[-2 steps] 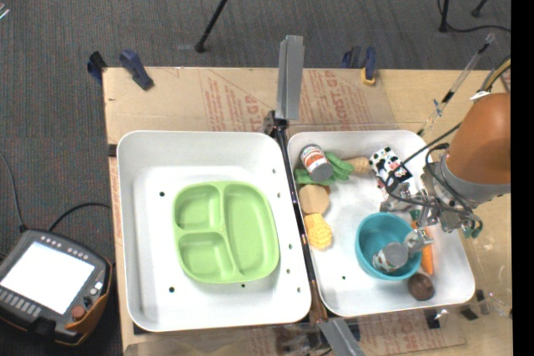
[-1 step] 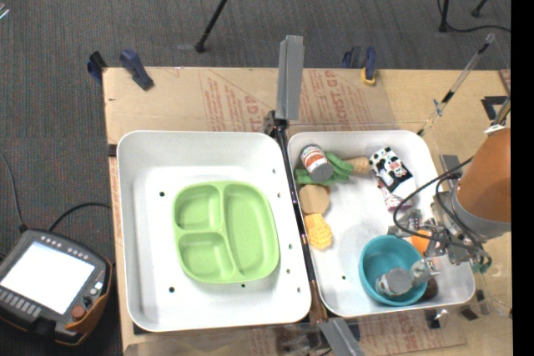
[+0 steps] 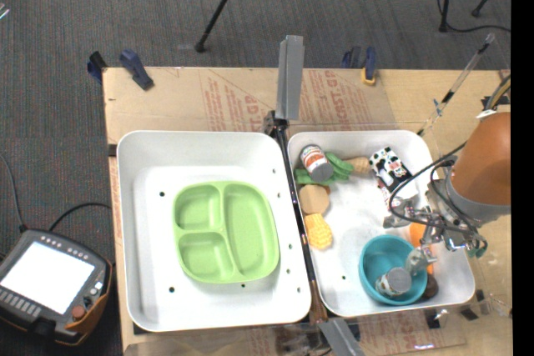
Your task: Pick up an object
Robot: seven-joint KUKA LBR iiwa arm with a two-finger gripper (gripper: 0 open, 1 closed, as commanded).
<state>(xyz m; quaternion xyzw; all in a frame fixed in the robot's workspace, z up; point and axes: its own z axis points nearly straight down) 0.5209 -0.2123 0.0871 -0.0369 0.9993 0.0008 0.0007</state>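
We see a small grey object [image 3: 395, 283] lying in the teal bowl [image 3: 373, 263] at the near right corner of the right bin [image 3: 359, 296]. The gripper [image 3: 415, 268] hangs directly over it; we cannot tell its opening or whether it holds anything.

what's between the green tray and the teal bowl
In the camera view, the yellow corn toy lies between the green tray and the teal bowl, past the rims where the two bins meet.
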